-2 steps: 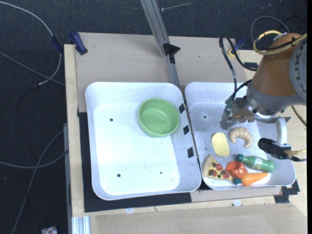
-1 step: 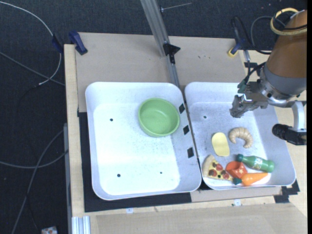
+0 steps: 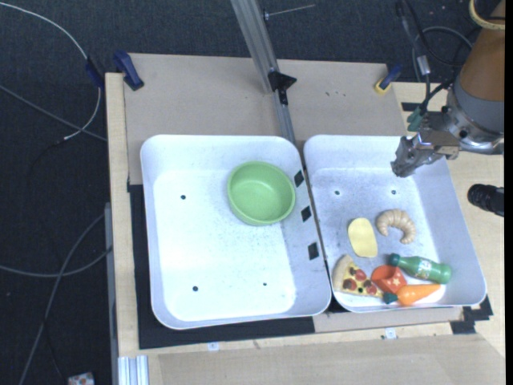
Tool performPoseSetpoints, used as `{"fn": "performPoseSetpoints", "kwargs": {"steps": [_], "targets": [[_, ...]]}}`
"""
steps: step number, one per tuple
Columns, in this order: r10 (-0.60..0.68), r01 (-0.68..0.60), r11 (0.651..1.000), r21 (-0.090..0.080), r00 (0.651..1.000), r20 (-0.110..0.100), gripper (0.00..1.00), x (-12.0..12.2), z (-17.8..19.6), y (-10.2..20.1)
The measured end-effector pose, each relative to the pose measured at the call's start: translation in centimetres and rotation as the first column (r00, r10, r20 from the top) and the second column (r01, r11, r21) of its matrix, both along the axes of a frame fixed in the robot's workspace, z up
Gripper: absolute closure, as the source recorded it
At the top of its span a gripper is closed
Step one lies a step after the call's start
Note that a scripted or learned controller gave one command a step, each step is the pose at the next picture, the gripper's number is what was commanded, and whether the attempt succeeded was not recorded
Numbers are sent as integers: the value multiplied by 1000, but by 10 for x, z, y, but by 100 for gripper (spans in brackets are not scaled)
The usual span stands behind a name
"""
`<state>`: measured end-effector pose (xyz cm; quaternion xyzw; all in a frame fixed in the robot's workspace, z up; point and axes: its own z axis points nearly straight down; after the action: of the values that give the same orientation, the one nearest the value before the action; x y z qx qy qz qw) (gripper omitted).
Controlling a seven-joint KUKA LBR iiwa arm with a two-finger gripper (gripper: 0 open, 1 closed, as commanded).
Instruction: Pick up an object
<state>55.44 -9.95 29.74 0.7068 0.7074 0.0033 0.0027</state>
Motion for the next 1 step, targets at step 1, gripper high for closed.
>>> {"fn": "performPoseSetpoints", "kwargs": {"steps": [1], "targets": [[4,-4,1000,5,1000,-21,100,6,-21,51]]}}
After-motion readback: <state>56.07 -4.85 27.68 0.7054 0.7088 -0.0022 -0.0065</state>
